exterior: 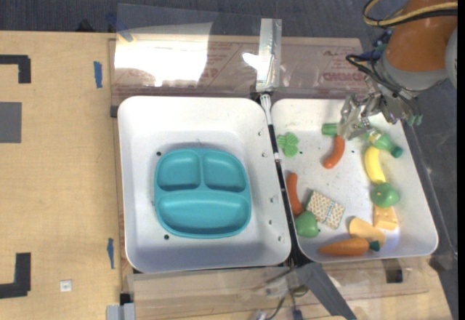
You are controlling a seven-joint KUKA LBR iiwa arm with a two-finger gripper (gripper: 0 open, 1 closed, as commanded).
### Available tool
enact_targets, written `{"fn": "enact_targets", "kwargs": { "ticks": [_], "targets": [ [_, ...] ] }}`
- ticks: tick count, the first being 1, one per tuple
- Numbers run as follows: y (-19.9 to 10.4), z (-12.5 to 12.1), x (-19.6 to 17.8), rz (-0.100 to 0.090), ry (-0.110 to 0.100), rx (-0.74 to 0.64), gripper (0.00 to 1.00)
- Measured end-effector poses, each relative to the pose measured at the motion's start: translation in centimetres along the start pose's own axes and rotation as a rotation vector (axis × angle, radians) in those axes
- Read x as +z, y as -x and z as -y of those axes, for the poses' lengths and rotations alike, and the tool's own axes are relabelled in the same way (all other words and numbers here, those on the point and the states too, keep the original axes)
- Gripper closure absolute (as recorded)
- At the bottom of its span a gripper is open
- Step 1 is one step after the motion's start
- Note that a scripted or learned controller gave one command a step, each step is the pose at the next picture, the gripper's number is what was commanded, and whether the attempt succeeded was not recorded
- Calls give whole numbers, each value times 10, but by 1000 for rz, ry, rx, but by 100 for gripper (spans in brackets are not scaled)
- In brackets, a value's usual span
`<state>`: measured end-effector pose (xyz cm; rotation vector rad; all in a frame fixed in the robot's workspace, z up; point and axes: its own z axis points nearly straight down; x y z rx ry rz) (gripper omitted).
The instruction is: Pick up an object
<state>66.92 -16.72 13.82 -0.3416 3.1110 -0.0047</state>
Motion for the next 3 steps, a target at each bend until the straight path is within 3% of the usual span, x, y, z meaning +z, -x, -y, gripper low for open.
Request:
{"fn": "enact_targets", "kwargs": {
  "ticks": [1,2,3],
  "targets": [
    [0,-2,2,-3,3,-2,0],
    [-53,-54,48,0,2,-15,0],
    [-48,-54,34,16,-2,-15,100]
  ]
}}
